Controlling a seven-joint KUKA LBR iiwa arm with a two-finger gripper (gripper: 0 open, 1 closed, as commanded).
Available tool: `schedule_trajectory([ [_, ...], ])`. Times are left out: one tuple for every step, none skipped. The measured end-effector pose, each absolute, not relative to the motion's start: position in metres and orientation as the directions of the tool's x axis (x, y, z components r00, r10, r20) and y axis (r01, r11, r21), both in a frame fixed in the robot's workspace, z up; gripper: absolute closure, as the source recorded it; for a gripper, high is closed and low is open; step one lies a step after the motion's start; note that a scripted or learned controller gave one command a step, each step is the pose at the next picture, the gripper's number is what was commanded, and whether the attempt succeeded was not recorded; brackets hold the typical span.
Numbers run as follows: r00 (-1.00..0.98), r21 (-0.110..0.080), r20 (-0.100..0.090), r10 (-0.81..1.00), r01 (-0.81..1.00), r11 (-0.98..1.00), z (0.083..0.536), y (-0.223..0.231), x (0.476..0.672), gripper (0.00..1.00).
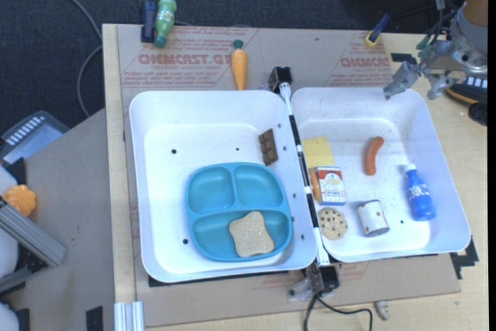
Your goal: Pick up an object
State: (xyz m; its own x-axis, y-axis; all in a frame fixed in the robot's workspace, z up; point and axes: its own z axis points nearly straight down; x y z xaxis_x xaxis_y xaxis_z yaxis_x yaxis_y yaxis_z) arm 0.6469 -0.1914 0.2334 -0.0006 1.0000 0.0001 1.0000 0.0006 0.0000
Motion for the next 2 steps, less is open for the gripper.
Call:
schedule_trajectory([
  [0.0,-0.001,0.001,1.0,1.0,0.0,0.126,-0.201,0.634,0.0],
  [-0.001,-0.002,0.001,1.0,1.0,0.001,0.084,-0.168,0.601,0.0],
])
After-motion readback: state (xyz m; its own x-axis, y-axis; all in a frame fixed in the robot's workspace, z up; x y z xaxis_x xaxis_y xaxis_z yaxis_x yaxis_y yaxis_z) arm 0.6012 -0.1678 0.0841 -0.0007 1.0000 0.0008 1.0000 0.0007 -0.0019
